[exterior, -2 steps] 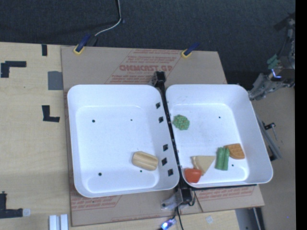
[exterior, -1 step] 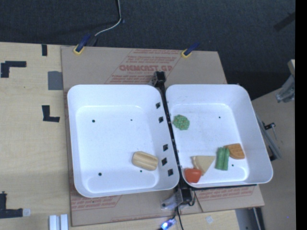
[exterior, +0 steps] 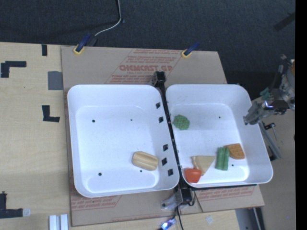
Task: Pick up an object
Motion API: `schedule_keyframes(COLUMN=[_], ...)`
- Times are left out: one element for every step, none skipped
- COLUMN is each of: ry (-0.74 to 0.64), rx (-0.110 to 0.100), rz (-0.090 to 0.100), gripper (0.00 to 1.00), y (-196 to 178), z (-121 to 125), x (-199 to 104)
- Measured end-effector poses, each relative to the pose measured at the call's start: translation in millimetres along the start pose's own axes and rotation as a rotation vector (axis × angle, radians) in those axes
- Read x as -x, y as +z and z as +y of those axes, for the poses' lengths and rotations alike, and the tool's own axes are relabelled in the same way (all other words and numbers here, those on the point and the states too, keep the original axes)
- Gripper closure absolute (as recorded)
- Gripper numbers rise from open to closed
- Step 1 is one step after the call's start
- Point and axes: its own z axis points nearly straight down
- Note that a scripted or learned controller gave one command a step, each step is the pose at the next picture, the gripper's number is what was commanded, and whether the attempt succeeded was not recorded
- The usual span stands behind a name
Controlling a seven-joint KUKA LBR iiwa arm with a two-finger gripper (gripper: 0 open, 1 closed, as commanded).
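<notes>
Lying nearest the camera in the right bin [exterior: 254,128] are a red piece [exterior: 193,175], a beige wedge [exterior: 203,163], a green stick [exterior: 222,158] and an orange slice [exterior: 235,151], clustered together; a green broccoli-like lump [exterior: 181,122] sits farther back. The left bin [exterior: 76,128] holds a tan bread roll [exterior: 145,160] (near its front edge). The gripper [exterior: 252,116] hangs beside the right bin's outer rim, touching nothing; whether it is spread or closed I cannot tell.

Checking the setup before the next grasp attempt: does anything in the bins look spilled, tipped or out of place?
Nothing stands out. The bread roll lies alone in the left bin. The broccoli, tomato, wedge, green piece and orange piece all sit inside the right bin. The hand hovers at its right rim.
</notes>
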Motion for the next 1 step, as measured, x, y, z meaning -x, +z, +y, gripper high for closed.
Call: schedule_keyframes(ry=[-0.01], rx=[0.012], rz=[0.0], gripper=[1.0], y=[-16.4], z=[-6.1], x=[-106.5])
